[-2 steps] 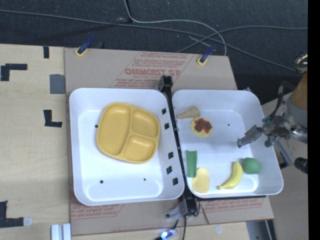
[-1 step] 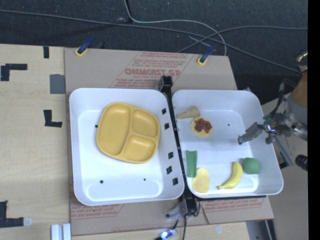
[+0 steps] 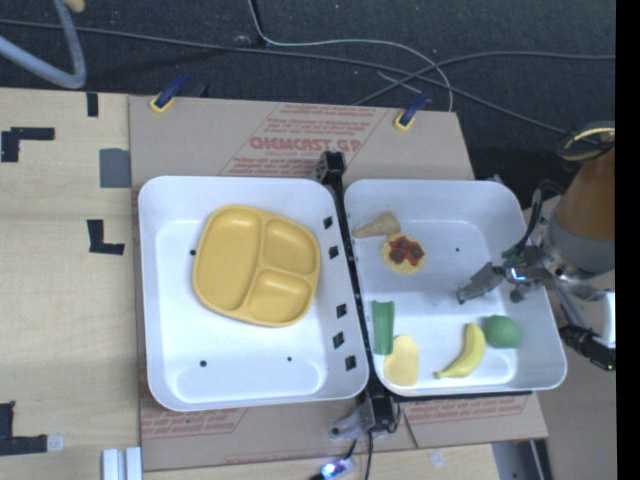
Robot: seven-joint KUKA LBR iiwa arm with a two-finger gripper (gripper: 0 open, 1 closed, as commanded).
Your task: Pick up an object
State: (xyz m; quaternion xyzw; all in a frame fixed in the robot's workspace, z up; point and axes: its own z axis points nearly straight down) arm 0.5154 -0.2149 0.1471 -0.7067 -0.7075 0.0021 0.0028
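Two white bins: left bin (image 3: 165, 298) holds yellow plate (image 3: 256, 265). Gripper (image 3: 480, 288) hovers in right bin (image 3: 455, 200) above banana (image 3: 463, 353) and green ball (image 3: 502, 330). Its open/shut state is unclear.

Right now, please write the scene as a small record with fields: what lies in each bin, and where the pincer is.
left bin: one yellow divided plate
right bin: pizza toy, beige wedge, green stick, pale yellow piece, banana, green ball
pincer: over the right bin's right side, above the banana and ball, nothing seen between its fingers
arm: enters from the right
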